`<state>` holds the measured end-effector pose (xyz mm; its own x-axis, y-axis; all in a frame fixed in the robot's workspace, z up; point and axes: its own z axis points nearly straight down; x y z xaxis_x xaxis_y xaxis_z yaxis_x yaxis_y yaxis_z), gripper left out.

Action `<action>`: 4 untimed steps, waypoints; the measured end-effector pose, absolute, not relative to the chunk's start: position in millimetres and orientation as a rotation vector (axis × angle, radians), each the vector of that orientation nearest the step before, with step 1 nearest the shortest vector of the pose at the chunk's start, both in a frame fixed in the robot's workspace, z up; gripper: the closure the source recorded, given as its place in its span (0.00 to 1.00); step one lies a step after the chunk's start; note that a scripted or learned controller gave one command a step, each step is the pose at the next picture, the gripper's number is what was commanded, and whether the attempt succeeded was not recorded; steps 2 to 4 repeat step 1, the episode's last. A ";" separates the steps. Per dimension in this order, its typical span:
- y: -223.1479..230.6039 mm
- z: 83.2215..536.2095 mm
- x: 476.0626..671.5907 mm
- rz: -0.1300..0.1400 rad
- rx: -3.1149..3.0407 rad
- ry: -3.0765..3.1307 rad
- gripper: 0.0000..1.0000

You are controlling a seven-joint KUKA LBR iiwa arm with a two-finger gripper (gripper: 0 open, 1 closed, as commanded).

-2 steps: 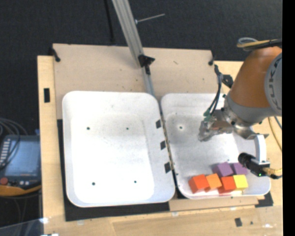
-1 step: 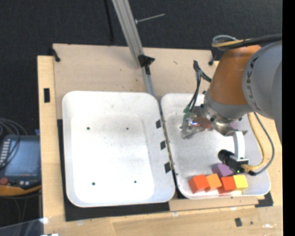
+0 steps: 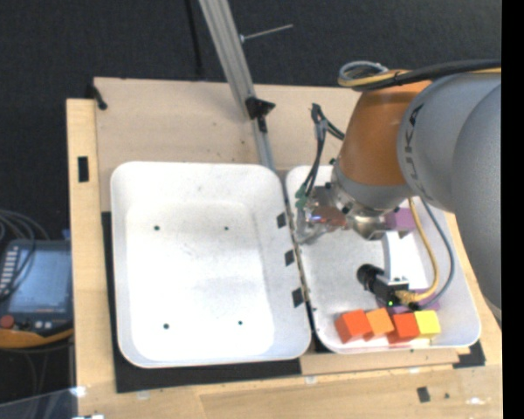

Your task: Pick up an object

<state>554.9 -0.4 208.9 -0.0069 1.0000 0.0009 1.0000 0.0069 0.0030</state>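
Observation:
My gripper hangs over the left side of the right bin, close to the wall shared with the left bin. The arm's orange band and grey wrist cover it from above. Along the right bin's front edge lies a row of blocks: an orange-red block, an orange block, a red block and a yellow block. A purple piece peeks out beside the wrist. None of the blocks is near the gripper.
A slanted metal rod crosses the bench behind the bins. A black cylindrical part and a white bracket hang off the arm over the right bin. A teach pendant lies off the bench at left.

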 end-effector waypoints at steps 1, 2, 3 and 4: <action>43.7 215.7 553.7 0.005 2.212 2.228 1.00; 43.7 215.7 553.7 0.005 2.212 2.228 1.00; 43.7 215.7 553.7 0.005 2.212 2.228 1.00; 43.7 215.7 553.7 0.005 2.212 2.228 1.00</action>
